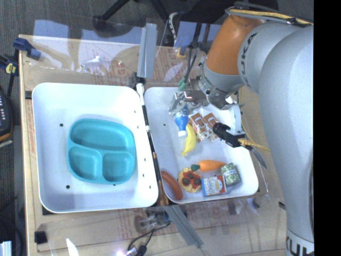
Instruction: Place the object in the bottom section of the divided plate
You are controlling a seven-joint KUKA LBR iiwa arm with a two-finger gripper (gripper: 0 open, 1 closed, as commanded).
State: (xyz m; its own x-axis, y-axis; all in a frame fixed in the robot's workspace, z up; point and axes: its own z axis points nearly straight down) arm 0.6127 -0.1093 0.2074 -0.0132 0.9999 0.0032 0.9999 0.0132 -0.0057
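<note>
The gripper [182,101] hangs low over the far end of the right bin [160,97], its metal fingers bunched above the clutter there; from where I stand I cannot tell how far apart they are, or whether anything sits between them. Just under it lies a small blue bottle [181,121], and touching that, a yellow banana [188,139]. The banana's long axis runs roughly from the far end toward the near end of the bin, gently curved, its upper tip right below the gripper and its lower tip pointing toward the near-left. Beside it on the right sits a brown waffle-like piece [201,125], crowding the banana's upper end, and a black part of the arm [226,134] juts over the bin there.

Further toward the near end lie an orange carrot [211,166] lying crosswise, a slice of pizza [189,180], a red sausage [171,185] along the left wall, a small carton [213,185] and a green can [230,175].

The left bin [48,97] holds the teal divided plate [101,151], well apart from the gripper, with one long compartment on its far side and two smaller ones on its near side.
</note>
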